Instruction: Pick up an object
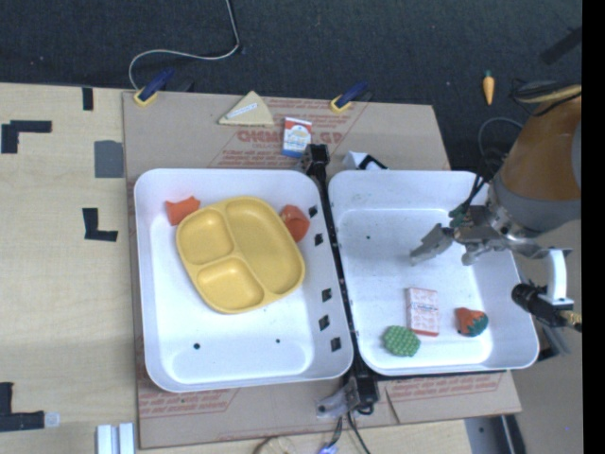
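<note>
In the right bin [378, 197], three small things lie near the front: a red and white carton [423, 310], a green knitted ball [402, 341] and an orange and teal toy [471, 322]. My gripper [446, 251] hangs over the middle right of this bin, just behind the carton and apart from it. Its two fingers are spread, one pointing left [427, 245] and one to the right [470, 255]. It is open with nothing between them.
The left bin [170, 348] holds a yellow divided plate [241, 253] with an orange piece [181, 208] at its back left and a red-orange one [296, 221] at its right. Behind the bins lie a small carton [297, 137] and a tan wedge [248, 110].
</note>
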Robot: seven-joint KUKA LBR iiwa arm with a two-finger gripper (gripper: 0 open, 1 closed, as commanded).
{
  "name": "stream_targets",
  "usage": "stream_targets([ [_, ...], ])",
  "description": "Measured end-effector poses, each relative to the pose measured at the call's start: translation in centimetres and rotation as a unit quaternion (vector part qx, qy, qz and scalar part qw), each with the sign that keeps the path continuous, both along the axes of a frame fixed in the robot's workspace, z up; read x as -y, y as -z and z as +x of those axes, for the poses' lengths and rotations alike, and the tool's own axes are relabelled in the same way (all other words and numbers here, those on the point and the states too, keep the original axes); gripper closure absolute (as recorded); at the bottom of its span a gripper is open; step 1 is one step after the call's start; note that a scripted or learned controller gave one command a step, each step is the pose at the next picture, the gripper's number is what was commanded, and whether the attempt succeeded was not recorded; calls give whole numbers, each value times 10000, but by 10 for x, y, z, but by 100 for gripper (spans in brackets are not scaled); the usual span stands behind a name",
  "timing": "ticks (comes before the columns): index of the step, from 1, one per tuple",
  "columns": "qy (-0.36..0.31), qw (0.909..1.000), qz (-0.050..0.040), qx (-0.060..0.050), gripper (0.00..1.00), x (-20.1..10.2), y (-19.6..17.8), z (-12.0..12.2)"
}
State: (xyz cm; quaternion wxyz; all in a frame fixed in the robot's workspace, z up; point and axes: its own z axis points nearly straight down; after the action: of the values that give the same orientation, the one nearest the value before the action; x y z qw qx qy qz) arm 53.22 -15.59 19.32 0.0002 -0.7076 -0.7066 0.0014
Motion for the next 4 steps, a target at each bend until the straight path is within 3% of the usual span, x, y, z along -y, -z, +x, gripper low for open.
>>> stream_targets([
  [1,1,10000,3,-2,0,55,32,-32],
  [2,-14,10000,9,38,0,-47,95,-39],
  [4,-11,10000,-3,15,0,67,22,59],
])
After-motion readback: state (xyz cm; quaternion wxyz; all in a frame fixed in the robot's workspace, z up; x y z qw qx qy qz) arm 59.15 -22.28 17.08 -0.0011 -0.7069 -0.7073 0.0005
